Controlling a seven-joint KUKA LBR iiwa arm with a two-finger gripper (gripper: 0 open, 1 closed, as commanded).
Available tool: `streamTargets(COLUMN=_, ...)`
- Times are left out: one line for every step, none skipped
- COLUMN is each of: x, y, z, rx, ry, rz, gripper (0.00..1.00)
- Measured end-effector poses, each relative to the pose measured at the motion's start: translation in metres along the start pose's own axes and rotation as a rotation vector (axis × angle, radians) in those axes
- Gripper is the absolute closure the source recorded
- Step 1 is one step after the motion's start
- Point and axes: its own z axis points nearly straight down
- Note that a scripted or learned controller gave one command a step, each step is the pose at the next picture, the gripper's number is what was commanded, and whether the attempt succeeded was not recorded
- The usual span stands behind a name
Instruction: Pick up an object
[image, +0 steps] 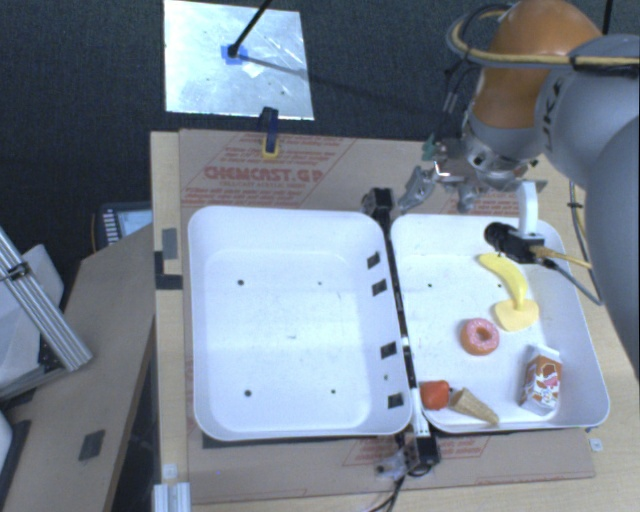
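Above the right bin's far edge, the two-finger gripper hangs open and empty; the yellow plastic banana lies toward the near-right corner, lengthwise front to back.

Right bin, four candidate objects. Yellow banana-shaped piece: curved, flat on floor, far-right area, broad end nearer camera. Pink frosted doughnut: lying flat, just beside banana's broad end. Small carton: white with brown print, near right corner. Ice-cream cone: tan cone, orange-red end, on side along near wall.
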Motion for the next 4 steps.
streamTargets(x=0.088, y=-0.076, z=-0.035, rx=0.012, ry=0.006, rz=-0.007, gripper=0.00)
streamTargets(x=0.147, y=-0.043, z=0.085, rx=0.021, ry=0.003, rz=-0.003, gripper=0.00)
streamTargets(x=0.240, y=-0.004, z=0.126, rx=0.011, ry=0.006, rz=-0.005, gripper=0.00)
streamTargets(x=0.234, y=-0.003, z=0.112, rx=0.009, ry=0.003, rz=-0.001, gripper=1.00)
